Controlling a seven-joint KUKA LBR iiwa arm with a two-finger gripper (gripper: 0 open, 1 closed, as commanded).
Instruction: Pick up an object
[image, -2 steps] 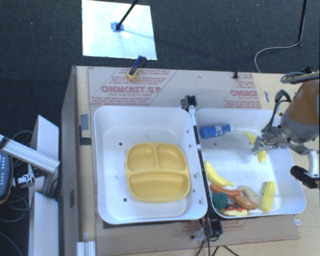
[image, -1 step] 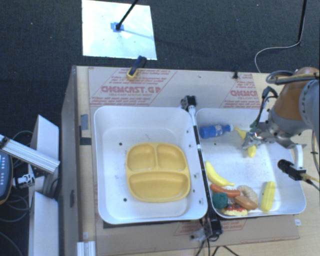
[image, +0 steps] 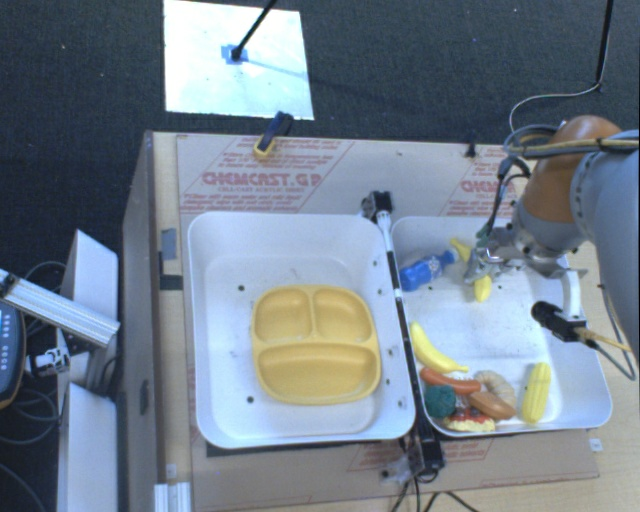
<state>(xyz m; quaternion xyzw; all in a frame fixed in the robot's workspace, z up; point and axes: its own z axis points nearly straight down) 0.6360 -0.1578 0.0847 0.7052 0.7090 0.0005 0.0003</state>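
Nearest the camera, at the six o'clock edge of the right bin (image: 590, 405), lies a heap of toy food: a green piece (image: 438, 400), a hot dog (image: 452, 381), a bread-like piece (image: 493, 384) and a corn cob (image: 536, 391), with a banana (image: 432, 349) just above them towards nine o'clock. At the bin's eleven o'clock corner a blue bottle (image: 425, 269) lies on its side, near the divider between the two bins. The left bin (image: 215, 330) carries a yellow divided plate (image: 315, 343) about its middle, and both bins sit on the cardboard-covered worktop (image: 260, 180).

The gripper (image: 483, 268) hangs low at the twelve o'clock end of the right bin, with the grey arm and its orange band reaching in from three o'clock. A small yellow piece (image: 482, 289) sits right at its tip, and another bit of yellow (image: 459, 248) shows just beside it towards ten o'clock. Whether the fingers are apart, together or clamped on that yellow piece, I cannot tell, for the wrist covers them.

The step in hand looks like the grasp of the small yellow piece itself. To do it well, the fingers should straddle the piece across its narrow side and come fully down to the bin floor before shutting, keeping off the bin wall at twelve o'clock. The lift should go straight up and slowly, since so small and smooth a thing would likely slip from a shallow pinch
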